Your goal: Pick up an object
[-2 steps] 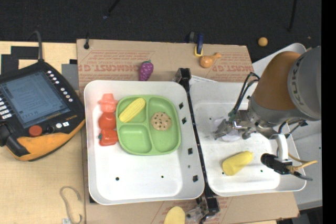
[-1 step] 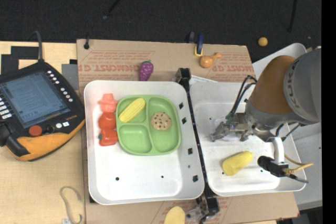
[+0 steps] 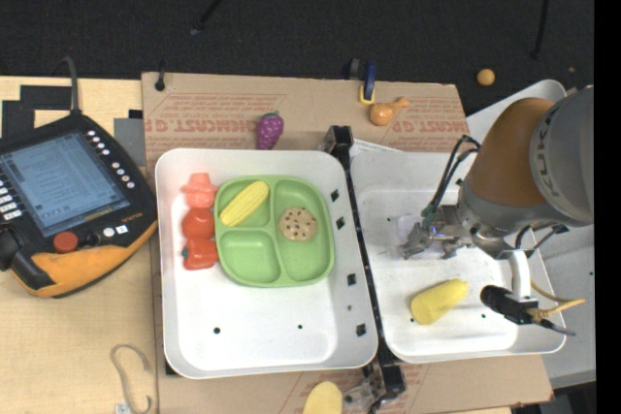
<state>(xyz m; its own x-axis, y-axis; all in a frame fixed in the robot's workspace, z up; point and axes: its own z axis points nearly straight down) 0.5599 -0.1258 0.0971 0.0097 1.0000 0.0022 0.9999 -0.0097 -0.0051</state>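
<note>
A robotics lab: a teach pendant [image 3: 63, 199], 2 white bins [image 3: 184, 325] and a cardboard-lined bench [image 3: 223, 111].

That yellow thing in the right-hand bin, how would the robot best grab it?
Across its narrow middle, coming straight down from above. The yellow object lies flat and elongated on the right bin floor, slanted, with bare floor on both long sides, so the gripper would probably close best across its short width.

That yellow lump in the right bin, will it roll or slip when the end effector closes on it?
The yellow object looks rounded and oblong, so it may roll sideways if nudged. Its surface looks smooth, perhaps slippery plastic. It lies free on the right bin floor, apart from the end effector, so a push could slide it.
</note>
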